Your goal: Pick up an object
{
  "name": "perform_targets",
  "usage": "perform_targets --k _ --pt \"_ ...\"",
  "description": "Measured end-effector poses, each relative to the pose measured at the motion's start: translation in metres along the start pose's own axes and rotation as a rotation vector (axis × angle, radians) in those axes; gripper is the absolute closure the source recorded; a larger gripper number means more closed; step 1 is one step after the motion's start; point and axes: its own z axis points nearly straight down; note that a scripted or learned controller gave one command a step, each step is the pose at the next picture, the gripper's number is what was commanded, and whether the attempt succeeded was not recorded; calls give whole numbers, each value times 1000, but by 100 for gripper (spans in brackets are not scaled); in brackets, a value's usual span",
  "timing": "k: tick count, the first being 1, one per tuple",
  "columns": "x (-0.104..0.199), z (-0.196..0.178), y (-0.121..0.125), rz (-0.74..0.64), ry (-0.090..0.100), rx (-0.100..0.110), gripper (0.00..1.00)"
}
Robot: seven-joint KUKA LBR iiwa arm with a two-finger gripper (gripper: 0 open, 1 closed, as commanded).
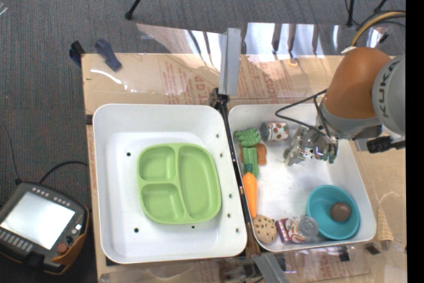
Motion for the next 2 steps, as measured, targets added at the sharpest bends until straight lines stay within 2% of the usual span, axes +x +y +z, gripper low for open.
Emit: perform_targets --k 1,2 --pt "3 2 1 -3 11 0 0" --pt "34 1 63 -12 3 -3 0"
